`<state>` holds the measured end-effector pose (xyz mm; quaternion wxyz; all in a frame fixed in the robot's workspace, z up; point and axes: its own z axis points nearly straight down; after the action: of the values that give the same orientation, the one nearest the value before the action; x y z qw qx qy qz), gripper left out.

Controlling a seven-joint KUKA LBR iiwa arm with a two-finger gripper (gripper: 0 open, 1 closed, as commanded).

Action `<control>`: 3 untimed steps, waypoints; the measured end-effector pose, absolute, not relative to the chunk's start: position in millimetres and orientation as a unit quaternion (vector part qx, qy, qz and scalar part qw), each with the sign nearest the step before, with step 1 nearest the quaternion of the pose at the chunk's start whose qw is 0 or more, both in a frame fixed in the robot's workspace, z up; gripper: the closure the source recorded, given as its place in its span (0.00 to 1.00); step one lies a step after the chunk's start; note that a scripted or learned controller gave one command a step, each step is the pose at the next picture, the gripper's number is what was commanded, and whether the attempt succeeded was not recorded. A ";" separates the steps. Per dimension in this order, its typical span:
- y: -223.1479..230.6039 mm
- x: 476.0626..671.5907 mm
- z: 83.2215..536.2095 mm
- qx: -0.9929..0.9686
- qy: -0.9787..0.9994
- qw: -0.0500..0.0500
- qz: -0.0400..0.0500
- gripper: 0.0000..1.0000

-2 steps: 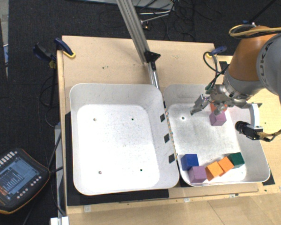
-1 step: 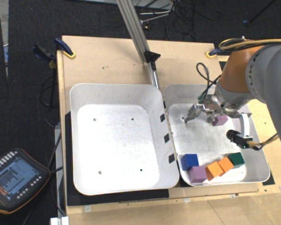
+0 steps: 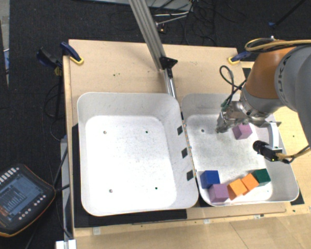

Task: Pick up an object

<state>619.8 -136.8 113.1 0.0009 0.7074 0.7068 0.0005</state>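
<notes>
My gripper (image 3: 224,124) hangs low over the back half of the right bin (image 3: 285,193), on the grey arm with the orange band. A light purple block (image 3: 242,131) sits just to the gripper's right, close beside it, and I cannot tell whether they touch. Along the front of the same bin lie a blue cube (image 3: 210,178), a purple cube (image 3: 219,192), an orange cube (image 3: 238,187) and a green cube (image 3: 260,177), all well clear of the gripper.
The left bin (image 3: 88,139) lies alongside, its right rim meeting the right bin's left rim. A slanted metal pole (image 3: 150,35) stands behind the bins. A teach pendant (image 3: 15,196) rests off the bench at the lower left.
</notes>
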 end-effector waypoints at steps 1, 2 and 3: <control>-144.9 627.2 163.5 0.707 0.707 0.003 0.002 1.00; -147.8 627.2 207.2 0.707 0.708 0.003 0.002 1.00; -145.5 633.8 270.5 0.706 0.708 0.004 0.002 1.00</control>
<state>633.8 -145.5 270.5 0.0038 0.7058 0.7084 0.0023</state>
